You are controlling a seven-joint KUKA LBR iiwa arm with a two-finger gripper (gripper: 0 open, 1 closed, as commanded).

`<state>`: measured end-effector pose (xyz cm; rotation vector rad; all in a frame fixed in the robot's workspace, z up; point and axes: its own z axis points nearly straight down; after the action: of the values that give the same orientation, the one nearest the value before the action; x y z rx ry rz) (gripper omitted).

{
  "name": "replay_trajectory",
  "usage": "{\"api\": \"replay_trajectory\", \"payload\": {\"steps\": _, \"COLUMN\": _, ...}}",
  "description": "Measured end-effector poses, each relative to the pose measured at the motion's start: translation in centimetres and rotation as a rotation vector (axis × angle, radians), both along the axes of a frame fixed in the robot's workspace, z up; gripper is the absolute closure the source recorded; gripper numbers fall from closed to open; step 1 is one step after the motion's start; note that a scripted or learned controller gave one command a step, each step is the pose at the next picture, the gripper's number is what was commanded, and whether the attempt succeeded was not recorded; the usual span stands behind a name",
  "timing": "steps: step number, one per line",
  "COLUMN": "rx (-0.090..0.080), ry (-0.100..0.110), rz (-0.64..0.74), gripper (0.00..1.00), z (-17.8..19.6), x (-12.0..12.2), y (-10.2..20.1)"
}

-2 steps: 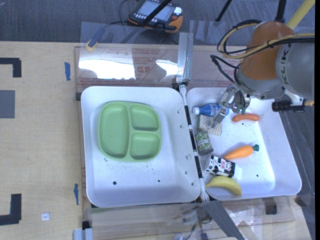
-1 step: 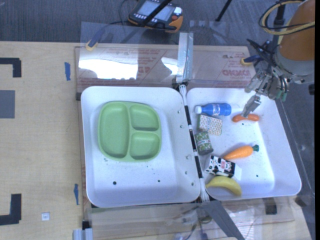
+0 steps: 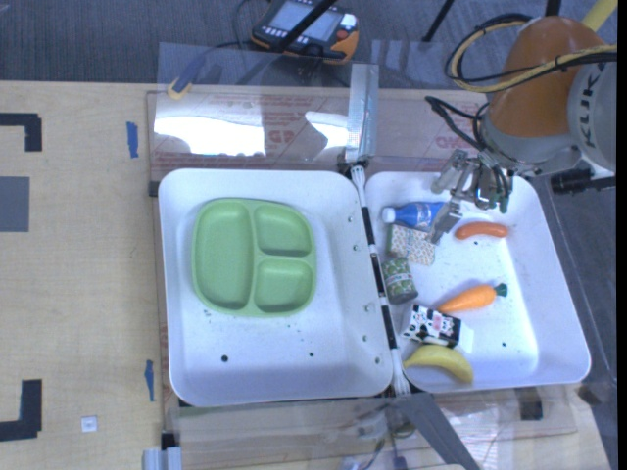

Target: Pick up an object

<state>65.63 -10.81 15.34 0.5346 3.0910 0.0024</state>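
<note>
My gripper (image 3: 457, 207) hangs over the back of the right bin (image 3: 549, 302), its fingers spread open with nothing between them. Just left of it lies a blue and white bottle (image 3: 415, 213). A red-orange sausage-shaped toy (image 3: 482, 230) lies just right of the fingertips. Further forward are an orange carrot (image 3: 468, 299), a yellow banana (image 3: 440, 361), a black and white patterned box (image 3: 433, 326), a small green can (image 3: 399, 276) and a patterned packet (image 3: 414, 244).
The left bin (image 3: 196, 360) holds a green divided plate (image 3: 254, 256). A clear plastic wall stands behind both bins. A handheld device (image 3: 304, 23) lies on the floor at the back. Cables loop near the arm's orange band (image 3: 534, 76).
</note>
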Motion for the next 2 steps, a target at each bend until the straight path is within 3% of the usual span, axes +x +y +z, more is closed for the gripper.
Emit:
{"api": "replay_trajectory", "payload": {"steps": 1, "rx": -0.002, "ry": -0.004, "rz": 0.011, "gripper": 0.0, "z": 5.3, "x": -0.2, "y": -5.5}}
{"api": "replay_trajectory", "payload": {"steps": 2, "rx": 0.0, "ry": -0.001, "rz": 0.134, "gripper": 0.0, "z": 3.3, "x": 0.3, "y": 3.9}}
